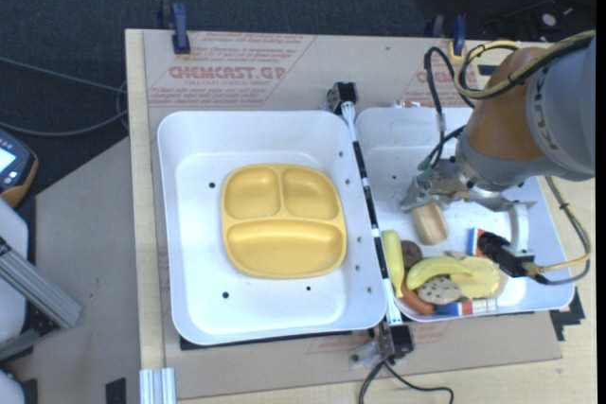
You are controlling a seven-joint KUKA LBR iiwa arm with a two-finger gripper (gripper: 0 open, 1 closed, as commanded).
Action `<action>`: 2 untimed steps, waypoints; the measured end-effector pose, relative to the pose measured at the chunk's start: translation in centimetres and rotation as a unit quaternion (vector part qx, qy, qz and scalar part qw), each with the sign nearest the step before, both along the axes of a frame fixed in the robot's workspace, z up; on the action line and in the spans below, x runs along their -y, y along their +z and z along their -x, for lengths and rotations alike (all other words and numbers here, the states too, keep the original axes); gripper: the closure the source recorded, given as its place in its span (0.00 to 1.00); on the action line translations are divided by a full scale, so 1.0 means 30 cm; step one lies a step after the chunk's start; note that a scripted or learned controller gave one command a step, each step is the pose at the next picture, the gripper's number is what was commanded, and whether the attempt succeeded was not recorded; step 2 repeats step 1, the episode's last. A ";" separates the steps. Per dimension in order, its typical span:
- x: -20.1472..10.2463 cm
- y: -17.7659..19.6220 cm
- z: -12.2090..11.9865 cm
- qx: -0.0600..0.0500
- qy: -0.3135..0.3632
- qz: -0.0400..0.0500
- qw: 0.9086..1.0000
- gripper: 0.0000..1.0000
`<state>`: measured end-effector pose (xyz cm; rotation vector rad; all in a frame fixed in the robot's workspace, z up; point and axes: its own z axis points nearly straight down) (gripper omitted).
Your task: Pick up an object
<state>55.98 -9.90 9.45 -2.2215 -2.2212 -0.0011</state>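
Observation:
The right bin [398, 137] holds a pile of toy food along its front edge. A tan cylinder-shaped piece [429, 224] lies in the middle of that bin. In front of it lies a yellow banana [456, 274], with a yellow-green strip [392, 253] and a brown lump [411, 253] to its left. My gripper [426, 192] hangs low over the bin, just behind the tan piece and close to it. The grey arm [530, 123] with its orange band comes in from the right and covers the bin's far right part.
The left bin [189, 203] holds a yellow divided plate [283, 220] in its middle. A small blue, white and red packet [476, 306] and an orange-red piece [418, 304] sit at the right bin's front. Black and yellow cables [440, 80] loop behind the gripper.

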 end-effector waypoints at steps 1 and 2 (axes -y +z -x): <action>-0.268 0.322 -0.121 0.006 0.005 -0.001 1.000 1.00; -0.268 0.322 -0.121 0.006 0.005 -0.001 1.000 1.00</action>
